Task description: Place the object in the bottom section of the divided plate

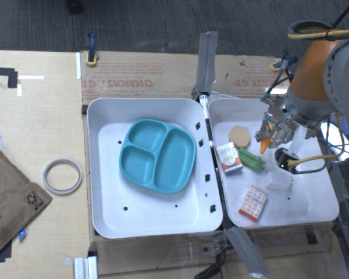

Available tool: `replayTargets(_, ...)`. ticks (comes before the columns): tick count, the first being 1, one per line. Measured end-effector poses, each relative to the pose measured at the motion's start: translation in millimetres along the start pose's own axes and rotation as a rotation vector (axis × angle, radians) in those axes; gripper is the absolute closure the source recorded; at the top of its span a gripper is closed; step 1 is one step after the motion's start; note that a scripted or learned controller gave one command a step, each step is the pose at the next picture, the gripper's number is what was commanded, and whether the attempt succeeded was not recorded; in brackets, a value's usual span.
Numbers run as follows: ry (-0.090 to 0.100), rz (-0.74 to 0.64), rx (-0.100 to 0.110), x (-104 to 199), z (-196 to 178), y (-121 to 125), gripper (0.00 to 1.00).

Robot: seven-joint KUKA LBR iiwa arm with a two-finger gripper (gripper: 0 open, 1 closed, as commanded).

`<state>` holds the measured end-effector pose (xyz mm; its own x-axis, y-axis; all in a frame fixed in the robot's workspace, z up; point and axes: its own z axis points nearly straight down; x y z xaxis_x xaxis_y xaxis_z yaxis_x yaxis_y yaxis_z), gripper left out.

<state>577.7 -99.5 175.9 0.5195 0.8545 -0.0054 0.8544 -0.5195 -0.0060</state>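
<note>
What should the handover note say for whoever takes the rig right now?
Gripper: over the right bin, an orange object at its fingertips; a firm grasp can't be confirmed.
Divided plate: in the left bin, nothing in its sections.
Right bin also has a tan round piece, a small carton, a green item, an orange packet.
Done: nothing placed.
Left: carry the object across, set it in the bottom section.

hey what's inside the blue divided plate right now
All three sections of the divided plate show bare blue surface, and the plate is not covered. The cookie, small carton and green vegetable lie in the right bin.
</note>
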Motion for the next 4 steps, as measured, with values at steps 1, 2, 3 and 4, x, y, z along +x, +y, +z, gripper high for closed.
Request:
replayTargets(1,0.001,-0.085,-0.002,109.4,-13.5,-14.9,1.0)
replayTargets(2,0.0,-0.151,-0.001,126.1,-12.9,-101.7,1.0)
replayTargets(3,-0.004,-0.149,0.004,124.8,-18.8,-100.5,1.0)
replayTargets(4,-0.001,-0.145,-0.003,169.5,-65.6,-94.9,1.0)
